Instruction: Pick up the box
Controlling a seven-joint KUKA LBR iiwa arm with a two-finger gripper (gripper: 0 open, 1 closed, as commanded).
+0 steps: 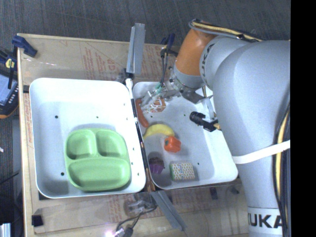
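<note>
The box, small and white with orange-red print, lies in the far left corner of the right bin. My gripper reaches down from the orange wrist band and sits right at the box's far edge, touching or just above it. The arm's grey body covers the bin's right side.
In the right bin, a red sausage lies along the left wall, with a banana, an orange fruit, purple grapes and a patterned sponge nearer the front. A green divided plate lies in the left bin.
</note>
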